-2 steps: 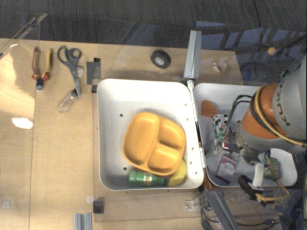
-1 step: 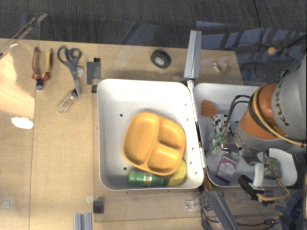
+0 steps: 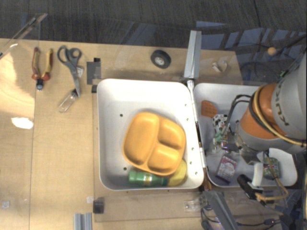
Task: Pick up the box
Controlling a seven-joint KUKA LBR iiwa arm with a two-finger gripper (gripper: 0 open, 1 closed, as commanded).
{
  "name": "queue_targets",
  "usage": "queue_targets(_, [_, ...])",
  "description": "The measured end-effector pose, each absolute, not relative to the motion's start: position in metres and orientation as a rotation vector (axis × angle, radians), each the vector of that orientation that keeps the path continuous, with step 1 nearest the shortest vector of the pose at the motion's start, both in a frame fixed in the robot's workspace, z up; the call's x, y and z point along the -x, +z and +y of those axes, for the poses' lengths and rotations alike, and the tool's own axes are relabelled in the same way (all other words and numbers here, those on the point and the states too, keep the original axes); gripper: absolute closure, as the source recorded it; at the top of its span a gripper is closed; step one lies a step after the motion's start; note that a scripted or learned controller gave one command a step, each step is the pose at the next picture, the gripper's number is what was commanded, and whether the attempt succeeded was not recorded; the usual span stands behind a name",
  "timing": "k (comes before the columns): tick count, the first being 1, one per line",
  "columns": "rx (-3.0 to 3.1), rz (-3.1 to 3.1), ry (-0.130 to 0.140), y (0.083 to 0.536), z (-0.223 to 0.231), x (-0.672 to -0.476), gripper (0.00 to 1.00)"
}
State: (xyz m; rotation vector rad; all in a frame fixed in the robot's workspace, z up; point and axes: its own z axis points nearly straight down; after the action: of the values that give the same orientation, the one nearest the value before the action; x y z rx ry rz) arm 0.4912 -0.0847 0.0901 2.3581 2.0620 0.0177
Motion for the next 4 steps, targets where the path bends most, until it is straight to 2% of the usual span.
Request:
queue_targets(1, [-2.343, 2.078, 0.017, 0.09, -0.085, -0.491, 0.0])
queue_targets(2, [-2.338, 2.094, 0.004, 0.099, -0.091, -0.488, 0.0])
queue_targets(3, [-2.405, 2.003, 0.013, 0.089, -0.098, -0.594, 0.0])
queue_targets(4, [-2.109, 2.321, 0.006, 0.15, -0.115, -0.548, 0.0])
